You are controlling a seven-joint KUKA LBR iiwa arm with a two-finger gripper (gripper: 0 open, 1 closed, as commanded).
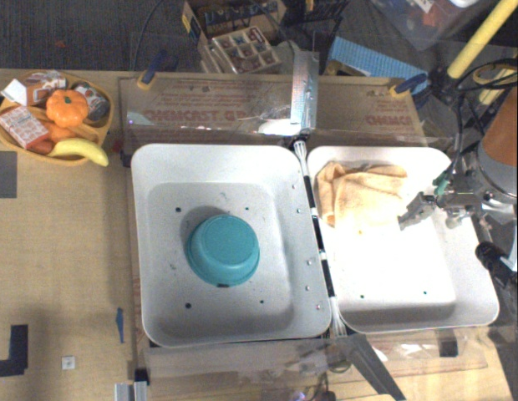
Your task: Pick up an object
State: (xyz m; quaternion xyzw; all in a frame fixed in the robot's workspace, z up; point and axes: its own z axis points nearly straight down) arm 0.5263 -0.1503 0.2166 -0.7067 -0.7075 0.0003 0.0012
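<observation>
A teal bowl (224, 250) lies upside down in the middle of the left bin (159, 174). A crumpled tan cloth (358, 190) lies in the far left corner of the right bin (393, 299). My gripper (419, 210) hangs over the right bin's right side, just right of the cloth's edge, with nothing visibly in it. The arm's orange band (503, 132) shows at the right edge.
A cardboard wall (217, 107) stands behind both bins. A bowl of toy fruit (54, 119) sits on the bench at the far left. Cables and boxes crowd the area beyond the bench. The near half of the right bin is bare white floor.
</observation>
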